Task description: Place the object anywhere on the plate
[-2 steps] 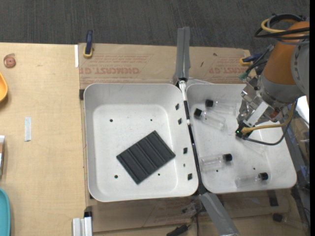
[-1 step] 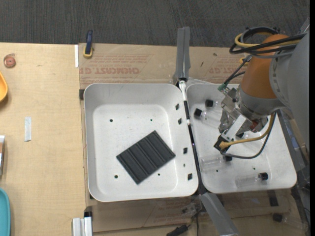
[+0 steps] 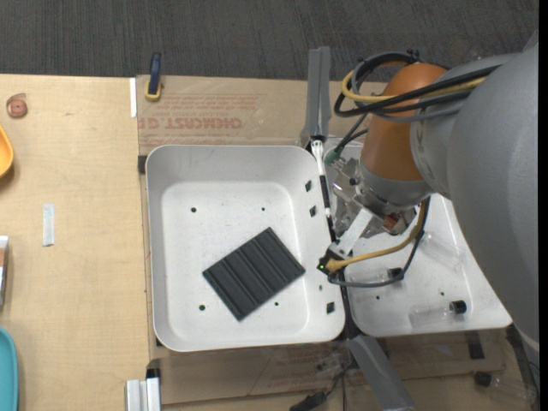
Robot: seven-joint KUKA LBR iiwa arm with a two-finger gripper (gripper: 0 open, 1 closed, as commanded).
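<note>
Grey carpet runs along the top, and below it sits a pale wooden bench [image 3: 77,178] with a sheet of printed cardboard [image 3: 223,114] under two white bins. A clamp [image 3: 154,77] with a blue handle grips the cardboard's far edge.

The left bin [image 3: 171,165] holds the plate [image 3: 253,272], a dark ribbed slab lying flat and turned at an angle, near the bin's front right. My arm [image 3: 479,161] comes in from the right and covers much of the right bin [image 3: 479,315]. My gripper [image 3: 351,214] hangs over the seam where the two bins meet, just right of the left bin's wall. My own wrist hides it from above, so there is no telling how wide my grip stands or whether anything is in it.

A small clear piece [image 3: 438,312] with a black end lies in the right bin near its front edge, well apart from the plate.

On the bench to the left are a small white strip [image 3: 48,225] and a reddish disc [image 3: 15,105].
</note>
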